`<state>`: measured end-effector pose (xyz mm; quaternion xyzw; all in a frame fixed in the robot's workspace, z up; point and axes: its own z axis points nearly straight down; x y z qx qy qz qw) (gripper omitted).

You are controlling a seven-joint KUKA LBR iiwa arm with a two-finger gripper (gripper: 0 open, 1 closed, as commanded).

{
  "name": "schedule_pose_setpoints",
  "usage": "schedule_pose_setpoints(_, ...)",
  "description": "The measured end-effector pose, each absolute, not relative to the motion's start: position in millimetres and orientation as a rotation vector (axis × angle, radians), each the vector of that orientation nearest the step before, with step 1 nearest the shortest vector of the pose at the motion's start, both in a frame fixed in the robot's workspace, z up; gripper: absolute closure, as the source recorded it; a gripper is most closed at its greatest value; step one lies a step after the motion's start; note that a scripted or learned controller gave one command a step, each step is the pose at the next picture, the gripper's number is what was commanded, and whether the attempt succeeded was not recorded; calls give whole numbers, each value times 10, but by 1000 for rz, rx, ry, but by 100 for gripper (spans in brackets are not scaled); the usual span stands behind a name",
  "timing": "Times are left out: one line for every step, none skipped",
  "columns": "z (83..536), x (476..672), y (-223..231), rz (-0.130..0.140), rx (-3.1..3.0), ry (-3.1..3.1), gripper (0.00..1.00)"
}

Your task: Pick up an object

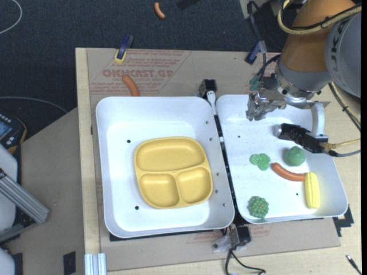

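The counter (86, 85) carries two white bins side by side. The left bin (114, 153) holds a yellow divided tray (172, 172), flat in its middle with all three wells bare. It looks more like a place to put things than something to pick up.

The arm (312, 33) leans in over the far right corner of the right bin (241, 136). This puts the tool (259, 109) low over the bin's far edge, above bare floor with nothing under it. I cannot tell whether the tool is wide or narrow from this slant, and nothing visible is caught in it.

The candidates for picking all lie loose in the near half of the right bin, apart from the tool:

- A yellow corn cob (311, 189) lies along the right edge.
- An orange sausage (288, 173) is just beside the cob.
- A green ball (296, 156) sits beyond the sausage.
- A leafy green piece (260, 161) is near the bin's middle.
- A broccoli floret (257, 206) sits by the near edge.

The leafy piece is nearest the tool, so it is probably the easiest target. A second small sausage (131, 85) lies outside the bins near the counter's far left edge.
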<state>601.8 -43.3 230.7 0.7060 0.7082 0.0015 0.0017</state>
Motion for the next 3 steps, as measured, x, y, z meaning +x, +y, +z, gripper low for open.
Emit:
schedule_pose_setpoints(2195, 6054, -409, -2, 2221, 2223, 100)
schedule_pose_setpoints(2265, 6055, -428, 2, 2219, 2220, 100)
schedule_pose_setpoints(2340, 6002, -408, 3, 2219, 2221, 100)
